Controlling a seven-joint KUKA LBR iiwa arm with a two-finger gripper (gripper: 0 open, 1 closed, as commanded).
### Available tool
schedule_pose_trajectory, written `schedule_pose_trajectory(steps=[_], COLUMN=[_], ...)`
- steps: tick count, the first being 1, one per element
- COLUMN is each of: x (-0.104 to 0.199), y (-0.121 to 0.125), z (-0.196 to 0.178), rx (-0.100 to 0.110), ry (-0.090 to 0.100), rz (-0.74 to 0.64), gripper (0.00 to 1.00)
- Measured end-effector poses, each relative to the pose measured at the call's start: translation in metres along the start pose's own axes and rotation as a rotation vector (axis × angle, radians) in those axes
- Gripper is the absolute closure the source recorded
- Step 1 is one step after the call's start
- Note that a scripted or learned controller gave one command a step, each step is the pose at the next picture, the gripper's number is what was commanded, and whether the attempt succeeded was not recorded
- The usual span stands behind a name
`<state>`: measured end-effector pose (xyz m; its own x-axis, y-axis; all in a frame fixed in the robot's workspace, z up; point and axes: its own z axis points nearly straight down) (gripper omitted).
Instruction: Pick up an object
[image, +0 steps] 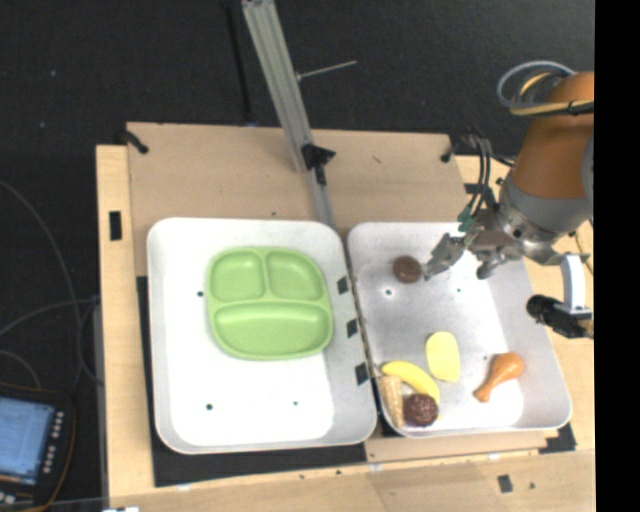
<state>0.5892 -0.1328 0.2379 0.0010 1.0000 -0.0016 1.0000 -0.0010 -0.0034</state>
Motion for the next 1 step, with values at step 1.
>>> schedule_pose_trajectory(steps=[1], x=[-0.0002], y=[0.0074], z=[0.0459], rx=[0.000], ry=[0.000], rz=[0.002], gripper=[0.00])
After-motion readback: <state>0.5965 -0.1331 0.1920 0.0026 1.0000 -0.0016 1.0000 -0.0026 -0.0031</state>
